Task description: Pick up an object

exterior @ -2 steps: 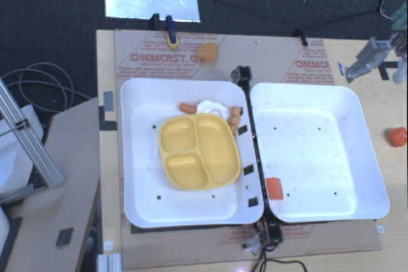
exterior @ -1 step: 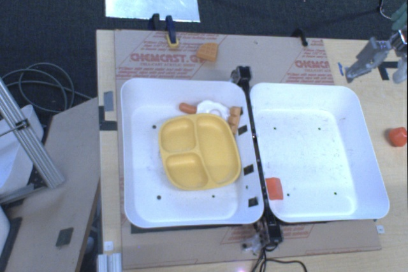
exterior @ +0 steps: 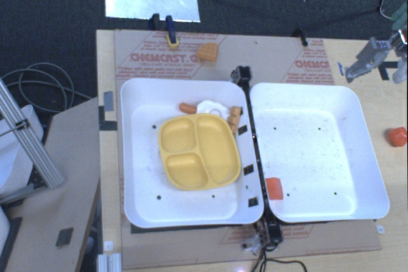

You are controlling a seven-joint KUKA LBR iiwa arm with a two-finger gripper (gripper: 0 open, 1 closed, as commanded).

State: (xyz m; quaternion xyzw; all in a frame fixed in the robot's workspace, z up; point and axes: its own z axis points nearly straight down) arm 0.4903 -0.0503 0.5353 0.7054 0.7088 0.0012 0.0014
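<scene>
Several objects lie in the left bin (exterior: 137,137); its yellow tray (exterior: 199,153) looks light, stiff, slippery—I'd grip a rim. My gripper (exterior: 373,60) hangs upper right; I cannot tell its spread.

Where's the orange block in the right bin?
The orange block lies in the right bin's near-left corner, by the divider, right of the yellow tray.

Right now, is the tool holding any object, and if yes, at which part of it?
Nothing is held. The tool is at the far right, above the bench and outside both bins, with nothing between its fingers. The yellow tray lies in the left bin.
</scene>
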